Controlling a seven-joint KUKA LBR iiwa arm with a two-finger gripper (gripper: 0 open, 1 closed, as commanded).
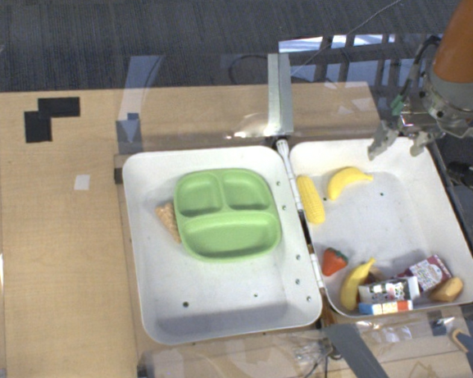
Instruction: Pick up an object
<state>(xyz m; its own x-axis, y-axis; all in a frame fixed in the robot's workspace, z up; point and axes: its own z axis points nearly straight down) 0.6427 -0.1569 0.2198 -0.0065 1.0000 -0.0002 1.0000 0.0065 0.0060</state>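
My gripper (398,144) hangs over the far edge of the right bin (403,211), its two fingers spread open with nothing between them. A yellow banana (348,181) lies just below and to the left of it, apart from the fingers. A corn cob (310,199) rests along the bin's left wall. Near the front of the same bin sit a red strawberry-like piece (334,261), a second banana (356,281), a small printed box (385,292), a red packet (429,272) and a tan bun-like piece (449,290).
The left bin (164,297) holds a green divided plate (224,212) with a tan cracker (168,221) tucked at its left edge. A metal divider post (280,98) stands behind the seam between the bins. Cables and a frame crowd the far right.
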